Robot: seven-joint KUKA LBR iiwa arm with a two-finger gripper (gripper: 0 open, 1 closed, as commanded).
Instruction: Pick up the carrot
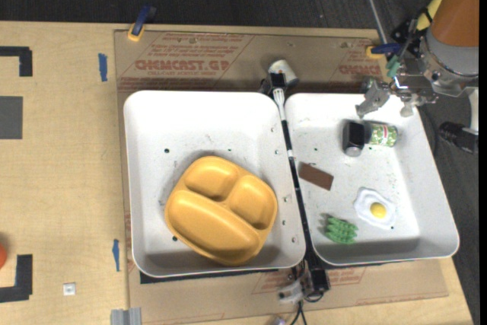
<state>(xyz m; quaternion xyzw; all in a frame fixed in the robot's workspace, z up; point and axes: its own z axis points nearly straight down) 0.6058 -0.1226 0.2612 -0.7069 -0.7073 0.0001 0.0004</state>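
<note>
Yellow loaf (221,208) lay nearest; my gripper (388,104) hung over right bin (435,198), fingers apart, empty; approach step; next, seemingly: locate carrot, descend

Slanted overhead view of both bins (144,118)

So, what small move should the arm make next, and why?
Probably lift rather than descend: the gripper hangs at the right bin's far edge near the can, and the can, brown bar, fried egg and green vegetable there look unlike a carrot.
</note>
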